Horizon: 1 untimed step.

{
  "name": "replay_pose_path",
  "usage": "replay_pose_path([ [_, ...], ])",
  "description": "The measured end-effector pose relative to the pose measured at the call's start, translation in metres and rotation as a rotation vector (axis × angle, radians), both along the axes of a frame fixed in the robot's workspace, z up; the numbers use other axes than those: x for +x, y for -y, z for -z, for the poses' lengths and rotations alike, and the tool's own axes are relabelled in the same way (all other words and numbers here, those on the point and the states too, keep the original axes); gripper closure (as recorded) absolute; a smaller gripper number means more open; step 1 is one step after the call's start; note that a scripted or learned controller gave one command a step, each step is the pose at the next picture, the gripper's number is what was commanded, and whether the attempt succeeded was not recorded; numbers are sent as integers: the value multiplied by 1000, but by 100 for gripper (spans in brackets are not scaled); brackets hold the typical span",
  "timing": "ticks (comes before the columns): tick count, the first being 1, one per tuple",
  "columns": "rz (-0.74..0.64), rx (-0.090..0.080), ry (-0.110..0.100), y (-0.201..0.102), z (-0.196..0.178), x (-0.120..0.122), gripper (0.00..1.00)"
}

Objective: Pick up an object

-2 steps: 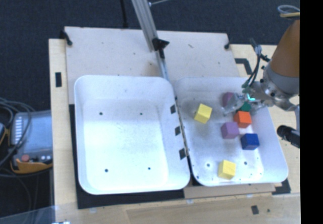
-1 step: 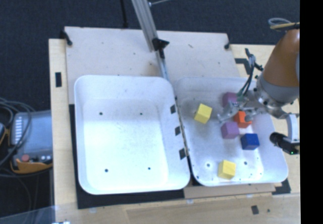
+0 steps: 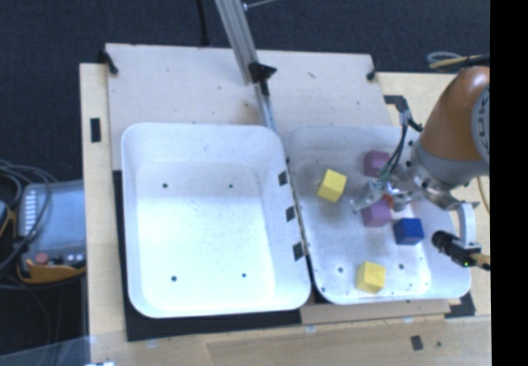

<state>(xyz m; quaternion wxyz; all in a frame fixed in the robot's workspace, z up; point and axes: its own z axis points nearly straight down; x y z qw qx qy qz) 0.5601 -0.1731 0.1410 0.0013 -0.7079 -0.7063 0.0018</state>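
The right bin (image 3: 330,290) holds several small blocks. A yellow cube (image 3: 332,186) lies near its left side and a second yellow cube (image 3: 371,276) near its front edge. A purple block (image 3: 377,162) sits toward the back, and a blue cube (image 3: 408,231) lies right of centre. My gripper (image 3: 381,195) hangs low in the bin, right over another purple block (image 3: 376,215) that it partly covers. Whether that block sits between the gripper's parts is hidden by the wrist.
The left bin (image 3: 132,191) stands beside the right one, with their rims meeting at the middle (image 3: 293,208). A slanted metal rail (image 3: 235,18) rises from behind the bins. The arm's grey and orange body (image 3: 458,125) overhangs the right bin's right side.
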Motion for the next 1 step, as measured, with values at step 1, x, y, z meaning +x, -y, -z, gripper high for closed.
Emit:
replay_pose_path([
  [1,2,-3,9,2,44,1,0],
])
